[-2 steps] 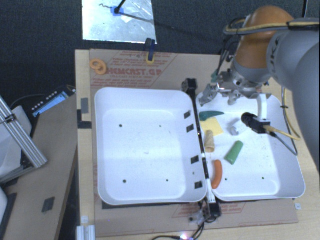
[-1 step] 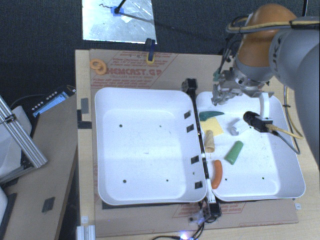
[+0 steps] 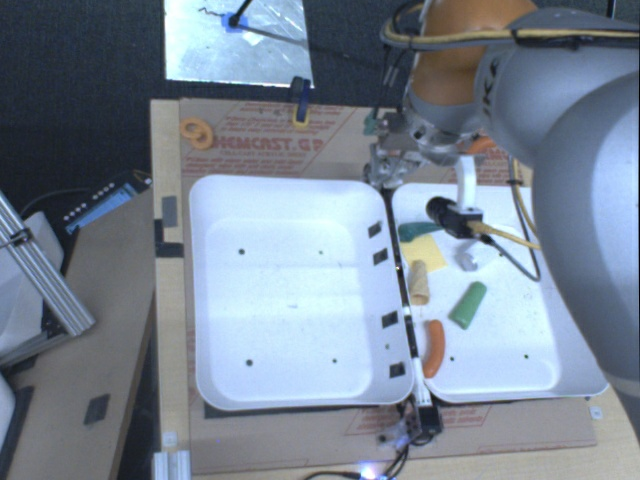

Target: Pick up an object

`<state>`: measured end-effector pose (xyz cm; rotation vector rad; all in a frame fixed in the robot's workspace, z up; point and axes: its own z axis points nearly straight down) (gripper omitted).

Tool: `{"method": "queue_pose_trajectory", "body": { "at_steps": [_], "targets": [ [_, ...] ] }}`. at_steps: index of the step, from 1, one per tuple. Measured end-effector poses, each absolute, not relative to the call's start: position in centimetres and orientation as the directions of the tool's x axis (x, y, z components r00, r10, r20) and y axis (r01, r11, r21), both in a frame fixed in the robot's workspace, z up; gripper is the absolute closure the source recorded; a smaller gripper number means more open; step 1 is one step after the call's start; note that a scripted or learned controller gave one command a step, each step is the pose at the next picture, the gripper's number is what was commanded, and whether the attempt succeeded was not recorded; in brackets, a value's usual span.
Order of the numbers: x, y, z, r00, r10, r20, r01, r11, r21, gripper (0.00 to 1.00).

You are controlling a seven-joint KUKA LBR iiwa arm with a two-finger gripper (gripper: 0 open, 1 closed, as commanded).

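Over the far edge of the two bins, right where their rims meet, I am hanging my gripper (image 3: 388, 171) above the counter, and from this slanted view I cannot tell how it is set, nor is anything showing in its grasp. The things I could be taking are all lying in the right bin (image 3: 520, 368), crowded toward the divider: a green cylinder (image 3: 467, 305) lying tilted near the middle, an orange sausage-shaped piece (image 3: 433, 348) just beside the divider toward the near end, a yellow flat piece (image 3: 424, 250) with a teal piece (image 3: 417, 231) touching its far edge, and a tan roll (image 3: 419, 285) just nearer than the yellow one. The left bin (image 3: 290, 298) is lying beside it. I am judging the pick as not yet begun, since I am sitting high and off to the far side of the pile. To do this well, I am thinking the green cylinder is the cleanest target, because it is lying apart from the others with bare floor on both long sides; I should be coming down straight over its middle and closing across its short width. The orange piece is hugging the divider, so a descent there is risking a strike on the rim.
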<state>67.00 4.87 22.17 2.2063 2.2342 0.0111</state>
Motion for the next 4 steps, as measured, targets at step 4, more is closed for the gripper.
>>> {"method": "queue_pose_trajectory", "body": {
  "at_steps": [4],
  "targets": [
    [67.0, 23.7, 32.9, -0.009, 1.0, 0.008, 1.0, 0.008, 0.018, 1.0]
  ]
}}
